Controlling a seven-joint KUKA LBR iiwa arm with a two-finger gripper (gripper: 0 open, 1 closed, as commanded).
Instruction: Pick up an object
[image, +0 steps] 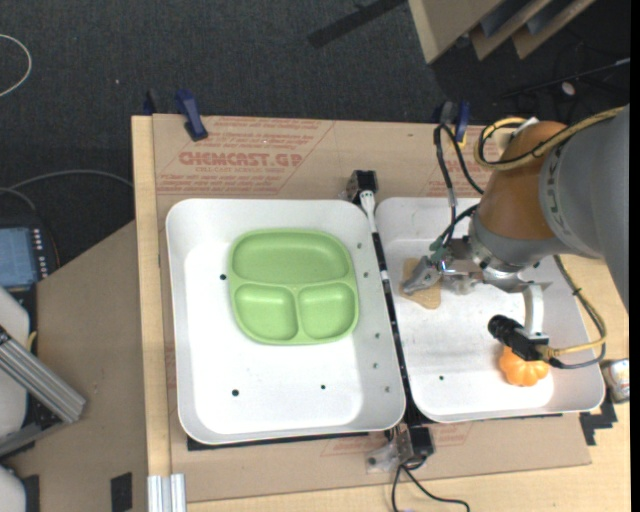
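Nearest me in the right bin (440, 395) sits a small orange pumpkin-like toy (524, 370), rounded and probably light and smooth; I would judge it prone to slip unless pinched across its middle. Farther in, near the bin's left wall, lies a flat tan piece (424, 295), thin and likely awkward to lift. My pincer (428, 274) hovers right over it; I cannot tell whether it is spread or pressed together. The green divided plate (294, 286) fills the left bin.
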